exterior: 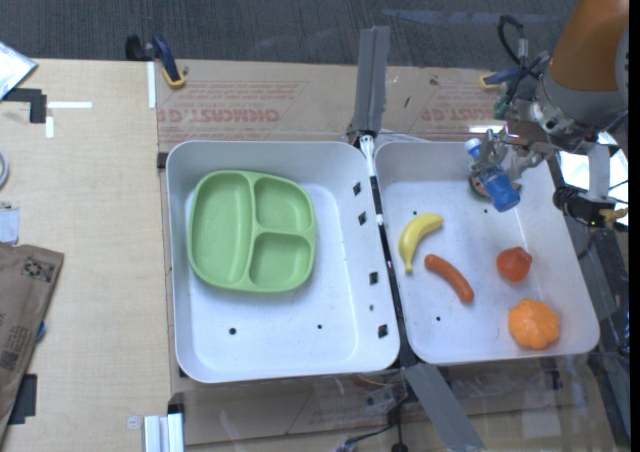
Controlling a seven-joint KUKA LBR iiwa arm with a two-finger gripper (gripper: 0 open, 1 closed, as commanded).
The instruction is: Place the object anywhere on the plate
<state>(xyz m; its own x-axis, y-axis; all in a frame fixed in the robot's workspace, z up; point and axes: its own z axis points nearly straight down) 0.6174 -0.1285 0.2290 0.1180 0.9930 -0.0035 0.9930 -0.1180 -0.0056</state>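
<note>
Both bins (265, 365) are plain white with a few small dark dots on the floor, and in the left one sits a pale green plate (252, 231). The right bin holds a yellow banana (418, 237), an orange-red sausage (449, 277), a red tomato (514, 264) and a bright orange fruit (533, 324) (mandarin-like, a shade paler than the arm's orange band (592, 22)). The gripper (492, 178) is silvery with something blue at its tip, over light wood and brown printed cardboard (265, 105).

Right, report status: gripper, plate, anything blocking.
Gripper over right bin's far end, at a blue object; grasp unclear. Green divided plate in left bin. Bin divider lies between.
</note>
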